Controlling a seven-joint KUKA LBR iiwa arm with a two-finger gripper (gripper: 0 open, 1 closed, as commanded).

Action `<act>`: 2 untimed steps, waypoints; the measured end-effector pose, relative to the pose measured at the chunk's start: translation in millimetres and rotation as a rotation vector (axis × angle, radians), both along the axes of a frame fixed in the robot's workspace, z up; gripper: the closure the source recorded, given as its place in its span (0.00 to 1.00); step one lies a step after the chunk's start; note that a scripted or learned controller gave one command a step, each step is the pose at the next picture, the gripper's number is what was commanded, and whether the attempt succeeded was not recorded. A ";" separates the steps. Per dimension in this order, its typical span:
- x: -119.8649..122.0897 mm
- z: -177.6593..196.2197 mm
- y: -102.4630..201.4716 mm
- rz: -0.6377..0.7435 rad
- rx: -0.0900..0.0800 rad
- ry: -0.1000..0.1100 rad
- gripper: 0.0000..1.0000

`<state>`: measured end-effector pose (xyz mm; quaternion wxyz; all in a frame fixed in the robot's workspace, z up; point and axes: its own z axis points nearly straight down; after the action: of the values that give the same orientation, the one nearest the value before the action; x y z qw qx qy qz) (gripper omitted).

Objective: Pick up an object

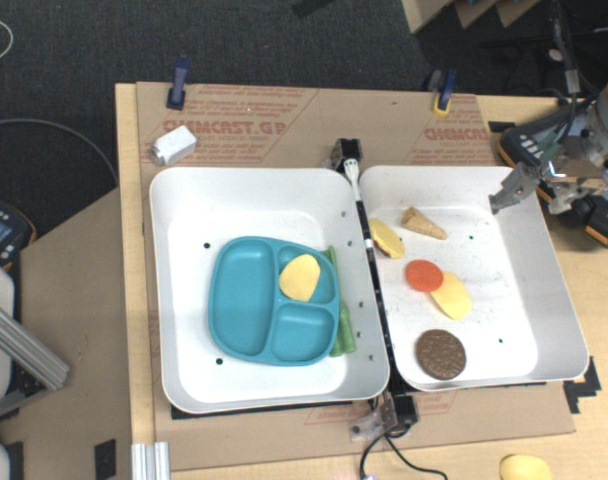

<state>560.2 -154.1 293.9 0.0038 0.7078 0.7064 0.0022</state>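
The right bin (544,298) holds several food pieces: a tan wedge (422,223), a pale yellow piece (387,238), an orange-red disc (424,275), a yellow oval (451,296) and a brown round cookie (441,353). In the left bin (184,218) lies a teal divided plate (254,303) with a yellow piece (300,278) in its upper right compartment. A green strip (340,318) runs along the plate's right side. My gripper (510,190) hangs over the right bin's far right corner, apart from all the pieces, with nothing seen in it.
A small white block (174,145) lies on the cardboard behind the left bin. Clamps (178,83) (444,93) sit at the board's back edge. A yellow object (524,466) rests off the board at the front right. A cable (384,433) runs at the front.
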 end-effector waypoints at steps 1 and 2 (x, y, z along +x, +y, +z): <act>-78.5 120.2 -4.7 0.000 -0.002 -0.008 0.00; -80.5 249.3 22.1 0.005 -0.002 -0.010 0.00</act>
<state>479.7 -132.0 543.2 0.0079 0.7060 0.7081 0.0050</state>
